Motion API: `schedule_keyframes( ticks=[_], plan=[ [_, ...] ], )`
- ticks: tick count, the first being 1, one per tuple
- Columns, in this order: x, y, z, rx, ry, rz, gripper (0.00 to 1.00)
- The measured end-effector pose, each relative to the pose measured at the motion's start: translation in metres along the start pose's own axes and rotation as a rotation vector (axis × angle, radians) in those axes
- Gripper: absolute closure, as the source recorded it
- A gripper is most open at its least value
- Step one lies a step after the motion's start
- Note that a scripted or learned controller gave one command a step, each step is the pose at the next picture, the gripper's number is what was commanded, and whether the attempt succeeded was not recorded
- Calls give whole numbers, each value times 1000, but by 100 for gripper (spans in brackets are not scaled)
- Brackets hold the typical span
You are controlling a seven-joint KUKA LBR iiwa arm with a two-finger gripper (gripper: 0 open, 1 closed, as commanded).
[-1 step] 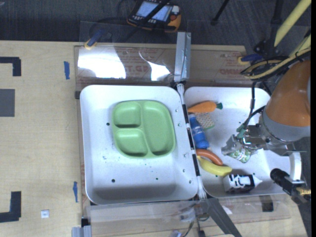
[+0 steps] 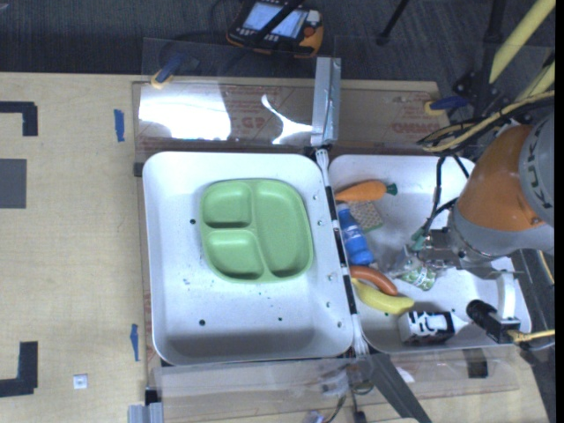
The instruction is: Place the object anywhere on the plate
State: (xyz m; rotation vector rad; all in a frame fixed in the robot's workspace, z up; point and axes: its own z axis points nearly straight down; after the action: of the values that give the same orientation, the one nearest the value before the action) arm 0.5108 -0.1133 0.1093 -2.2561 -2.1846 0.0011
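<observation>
A green divided plate [image 2: 256,228] lies in the left white bin [image 2: 176,324]. The right bin [image 2: 401,167] holds an orange carrot [image 2: 361,190], a blue bottle [image 2: 355,238], a yellow banana [image 2: 384,300], an orange sausage-like piece [image 2: 374,278], a black and white object [image 2: 429,323] and a crumpled green-white packet [image 2: 420,276]. My gripper [image 2: 426,250] hangs low over the middle of the right bin, just above the packet, well to the right of the plate. I cannot see anything held in it.
A ridge [image 2: 335,236] divides the two bins. A grey mesh-patterned piece [image 2: 370,215] lies under the carrot. Cables [image 2: 480,117] trail behind the arm at the right. A handheld pendant [image 2: 273,25] rests beyond the bench's far edge.
</observation>
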Motion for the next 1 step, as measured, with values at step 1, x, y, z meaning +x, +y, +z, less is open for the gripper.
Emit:
schedule_keyframes(
  ticks=[1],
  plan=[
    [65,81,-76,-3,-1,-259,100]
  ],
)
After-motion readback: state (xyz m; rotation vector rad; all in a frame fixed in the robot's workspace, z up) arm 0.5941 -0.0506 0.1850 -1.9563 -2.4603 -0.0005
